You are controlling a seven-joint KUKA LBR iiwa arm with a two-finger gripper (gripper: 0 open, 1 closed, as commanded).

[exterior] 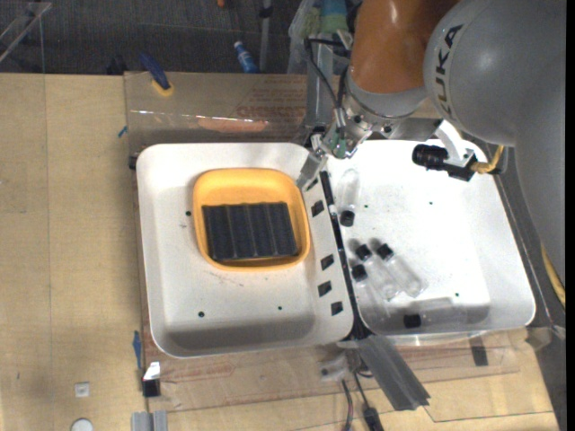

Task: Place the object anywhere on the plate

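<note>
A yellow-orange plate [205,196] sits in the left bin [171,303]. A dark ribbed rectangular object [250,230] lies flat in the middle of the plate. My gripper [316,167] hangs over the far end of the divider between the two bins, just past the plate's far right corner. It is apart from the dark object, and I see nothing held in it. The grey and orange arm [395,34] comes in from the upper right.
The right bin [476,232] holds several small black pieces [364,251] near the divider, and a clear plastic thing [400,278] lies beside them. Another clear piece [349,187] lies just below the gripper. A black divider strip [337,250] runs between the bins.
</note>
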